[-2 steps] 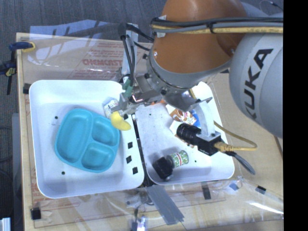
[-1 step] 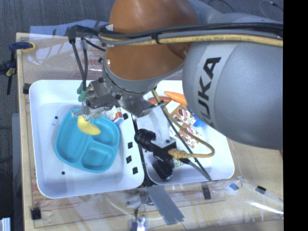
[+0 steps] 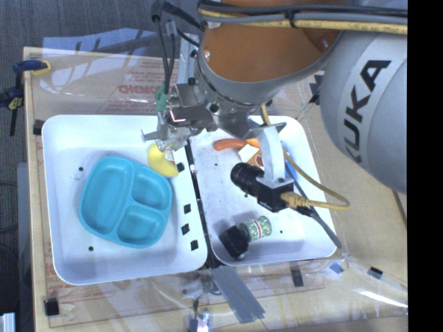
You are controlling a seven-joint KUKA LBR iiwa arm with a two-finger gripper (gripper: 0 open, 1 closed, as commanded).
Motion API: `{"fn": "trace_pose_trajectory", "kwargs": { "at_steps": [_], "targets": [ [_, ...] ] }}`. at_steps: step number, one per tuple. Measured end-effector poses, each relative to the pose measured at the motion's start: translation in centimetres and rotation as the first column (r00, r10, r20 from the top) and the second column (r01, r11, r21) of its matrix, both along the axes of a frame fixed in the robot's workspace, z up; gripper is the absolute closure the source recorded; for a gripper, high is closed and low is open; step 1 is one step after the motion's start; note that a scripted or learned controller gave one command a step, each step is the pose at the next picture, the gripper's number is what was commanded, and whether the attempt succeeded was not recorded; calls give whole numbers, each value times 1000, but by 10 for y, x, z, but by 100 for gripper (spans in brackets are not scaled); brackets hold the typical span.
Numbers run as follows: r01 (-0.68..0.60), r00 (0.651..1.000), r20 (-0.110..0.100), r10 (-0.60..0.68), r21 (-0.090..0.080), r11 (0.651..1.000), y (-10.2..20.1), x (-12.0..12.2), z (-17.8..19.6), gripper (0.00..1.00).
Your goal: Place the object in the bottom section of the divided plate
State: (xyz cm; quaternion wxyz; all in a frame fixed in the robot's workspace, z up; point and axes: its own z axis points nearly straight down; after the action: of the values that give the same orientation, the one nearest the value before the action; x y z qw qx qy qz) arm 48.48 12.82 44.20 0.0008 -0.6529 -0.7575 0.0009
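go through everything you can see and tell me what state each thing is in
Divided plate: flat in the left bin, all sections bare.
Yellow object: just beyond the plate's upper right rim, under the gripper.
Small bottle: lying on its side in the right bin.
Orange object: lying in the right bin.

Bench (image 3: pixel 69 68): clear plastic sheet (image 3: pixel 104 61); two white bins (image 3: pixel 59 185) (image 3: pixel 311 234) side by side.

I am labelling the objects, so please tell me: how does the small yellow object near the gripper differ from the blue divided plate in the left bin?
The small yellow object is yellow, small and rounded; the blue divided plate is light blue, far larger, with three compartments. The yellow object sits just below the gripper; the plate lies flat, apart from it. Both are in the left white bin.
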Motion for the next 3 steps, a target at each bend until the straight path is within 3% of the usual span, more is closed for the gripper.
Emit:
{"fn": "trace_pose_trajectory", "kwargs": {
  "at_steps": [1, 2, 3],
  "targets": [
    [-88, 996, -2, 88, -3, 996, 60, -9, -70, 100],
    [-87, 996, -1, 87, -3, 996, 60, -9, -70, 0],
    [-93, 996, -5, 93, -4, 996, 61, -9, -60, 100]
  ]
}}
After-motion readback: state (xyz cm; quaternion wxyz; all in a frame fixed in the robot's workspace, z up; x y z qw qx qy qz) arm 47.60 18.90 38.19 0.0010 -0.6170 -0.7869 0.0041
